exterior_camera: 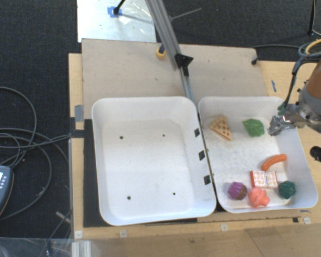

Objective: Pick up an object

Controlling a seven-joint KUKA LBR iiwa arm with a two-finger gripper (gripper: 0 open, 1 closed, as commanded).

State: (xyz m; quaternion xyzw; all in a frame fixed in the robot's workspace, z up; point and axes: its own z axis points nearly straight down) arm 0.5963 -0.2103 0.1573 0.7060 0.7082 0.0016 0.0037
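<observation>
Lying in the right bin [305, 167], toward the right of the frame, are seven small toys. No readable writing or brand shows on any of them; the pink-and-white box [264, 179] carries a pattern too small to make out. Nearest the pincer [277, 125] is a green leafy piece [253, 127], just to its left. A tan waffle-textured wedge [221, 128] sits further left, near the divide between bins. Lower down lie an orange sausage [273, 161], the box, a dark green lump [287, 189], a coral-pink lump [258, 197] and a purple piece [237, 190], clustered at the bin's lower right. The pincer hangs at the bin's upper right rim; whether it is parted or closed cannot be told, and nothing shows in its grip. The left bin [104, 159] sits beside it on the tabletop [128, 63].
</observation>
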